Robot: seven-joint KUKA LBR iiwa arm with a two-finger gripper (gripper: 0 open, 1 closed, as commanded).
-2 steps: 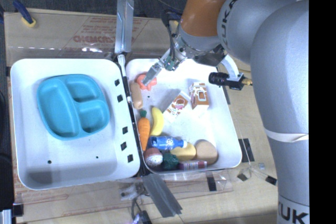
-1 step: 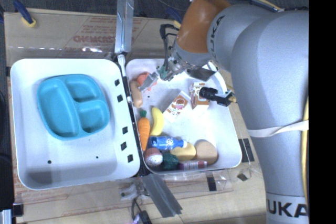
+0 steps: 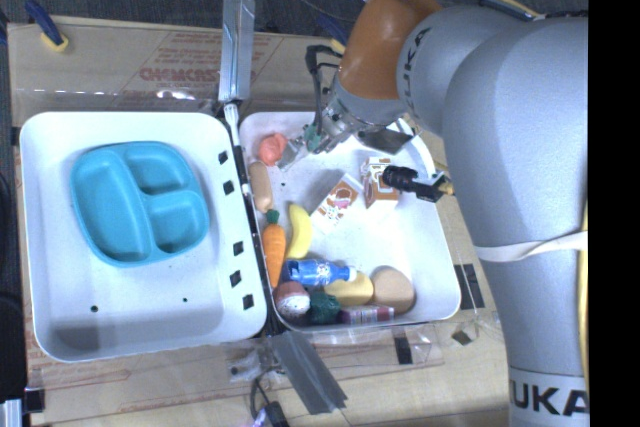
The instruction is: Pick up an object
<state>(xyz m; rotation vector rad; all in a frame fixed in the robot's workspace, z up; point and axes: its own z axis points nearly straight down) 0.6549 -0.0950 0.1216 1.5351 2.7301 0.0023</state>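
My gripper (image 3: 303, 144) hangs low over the far left corner of the right bin (image 3: 432, 245), just right of a pink-red round fruit (image 3: 270, 148). Nothing shows held in it. Along the bin's left wall lie a tan sausage (image 3: 260, 185), a carrot (image 3: 274, 253) and a banana (image 3: 299, 230). A white printed carton (image 3: 338, 200) and a small orange box (image 3: 379, 182) lie in the middle. At the near edge are a blue bottle (image 3: 318, 272), a bread roll (image 3: 392, 287) and a yellow piece (image 3: 352, 290).
The left bin (image 3: 60, 315) holds a blue divided plate (image 3: 140, 200). The grey arm (image 3: 500, 115) with its orange band (image 3: 385, 45) covers the right side of the bench. A metal divider bar (image 3: 236, 45) stands between the bins at the back.
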